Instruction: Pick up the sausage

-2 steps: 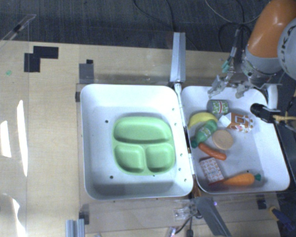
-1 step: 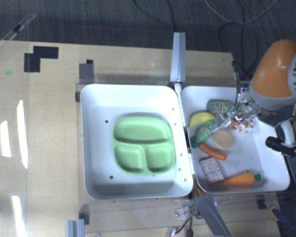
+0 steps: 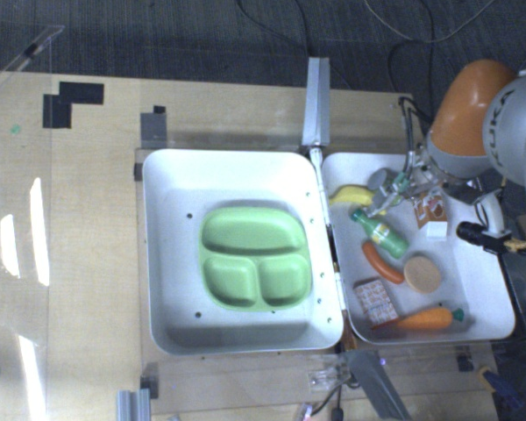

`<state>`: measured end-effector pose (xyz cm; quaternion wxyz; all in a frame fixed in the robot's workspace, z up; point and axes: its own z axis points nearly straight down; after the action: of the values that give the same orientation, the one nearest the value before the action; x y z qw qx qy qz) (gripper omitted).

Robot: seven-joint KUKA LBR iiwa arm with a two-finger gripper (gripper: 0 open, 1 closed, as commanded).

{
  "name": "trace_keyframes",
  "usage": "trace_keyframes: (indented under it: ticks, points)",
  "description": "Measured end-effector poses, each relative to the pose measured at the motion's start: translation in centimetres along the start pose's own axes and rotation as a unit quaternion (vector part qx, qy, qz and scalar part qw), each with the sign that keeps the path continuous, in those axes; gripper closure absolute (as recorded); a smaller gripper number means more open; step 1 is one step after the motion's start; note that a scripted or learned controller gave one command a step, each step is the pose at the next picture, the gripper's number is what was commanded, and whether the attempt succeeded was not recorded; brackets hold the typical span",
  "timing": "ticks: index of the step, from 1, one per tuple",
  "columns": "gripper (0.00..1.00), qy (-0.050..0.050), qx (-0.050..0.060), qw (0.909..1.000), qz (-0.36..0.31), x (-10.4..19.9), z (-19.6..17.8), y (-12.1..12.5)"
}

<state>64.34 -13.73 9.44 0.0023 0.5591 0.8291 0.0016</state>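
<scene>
Right bin (image 3: pixel 501 318), sausage (image 3: pixel 382 262) beside green bottle (image 3: pixel 380 232), tool (image 3: pixel 401 186) above, grip state unclear

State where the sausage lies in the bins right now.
The sausage lies in the right bin, near its middle, between the green bottle above and the checkered block below.

My arm (image 3: pixel 500 121) reaches in from the right, orange band uppermost; my gripper (image 3: pixel 394 191) hangs low. Its tips angle leftward.
</scene>
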Motion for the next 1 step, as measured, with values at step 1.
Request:
trace_keyframes:
  ticks: [1]
  points:
    - [0.0, 0.001, 0.001, 0.9992, -0.041, 7.02, 0.24, -9.82]
